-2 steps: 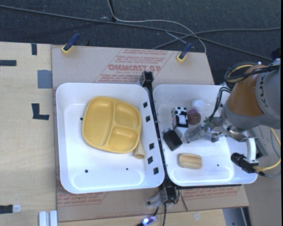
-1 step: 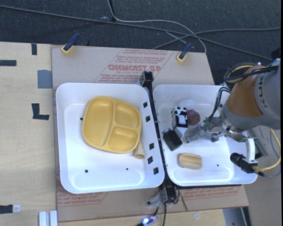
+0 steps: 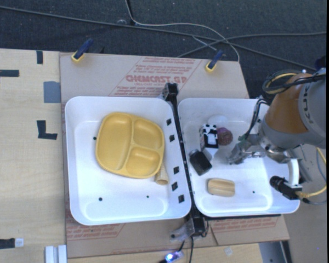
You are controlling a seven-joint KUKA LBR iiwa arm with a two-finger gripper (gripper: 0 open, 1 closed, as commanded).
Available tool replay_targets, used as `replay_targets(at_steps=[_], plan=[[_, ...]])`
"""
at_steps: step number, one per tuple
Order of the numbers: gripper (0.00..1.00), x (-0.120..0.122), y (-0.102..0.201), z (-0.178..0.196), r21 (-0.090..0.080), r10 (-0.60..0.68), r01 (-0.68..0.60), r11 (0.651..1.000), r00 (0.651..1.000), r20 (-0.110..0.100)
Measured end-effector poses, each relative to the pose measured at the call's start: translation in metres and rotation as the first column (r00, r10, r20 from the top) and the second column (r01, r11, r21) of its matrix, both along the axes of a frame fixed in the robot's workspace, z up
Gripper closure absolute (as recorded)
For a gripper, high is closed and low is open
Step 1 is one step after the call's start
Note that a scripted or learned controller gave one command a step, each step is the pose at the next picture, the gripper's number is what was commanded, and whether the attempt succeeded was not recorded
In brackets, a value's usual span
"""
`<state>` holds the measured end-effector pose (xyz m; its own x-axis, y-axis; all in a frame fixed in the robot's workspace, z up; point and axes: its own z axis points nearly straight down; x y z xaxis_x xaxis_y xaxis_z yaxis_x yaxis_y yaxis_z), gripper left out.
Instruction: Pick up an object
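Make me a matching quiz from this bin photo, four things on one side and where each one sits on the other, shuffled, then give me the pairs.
Things:
1. yellow divided plate
2. tan block
3. black-and-white object
4. claw

Places:
A. near the front of the right bin
B. over the right side of the right bin, on the arm's end
C. in the left bin
D. near the back of the right bin, beside a dark purple ball

Pairs: 1-C, 2-A, 3-D, 4-B
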<state>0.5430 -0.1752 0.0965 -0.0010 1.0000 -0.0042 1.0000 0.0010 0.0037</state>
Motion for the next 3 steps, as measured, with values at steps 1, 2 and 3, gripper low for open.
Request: replay_targets(at_steps=[1,2,3], plan=[[1.0,-0.002,-0.008,0.046,0.003,-0.001,0.001,1.0,1.0,-0.001],[1.0,0.002,-0.013,0.09,0.003,0.0,0.0,1.0,1.0,-0.001],[1.0,0.004,-0.01,0.153,0.002,0.001,-0.001,1.0,1.0,0.001]])
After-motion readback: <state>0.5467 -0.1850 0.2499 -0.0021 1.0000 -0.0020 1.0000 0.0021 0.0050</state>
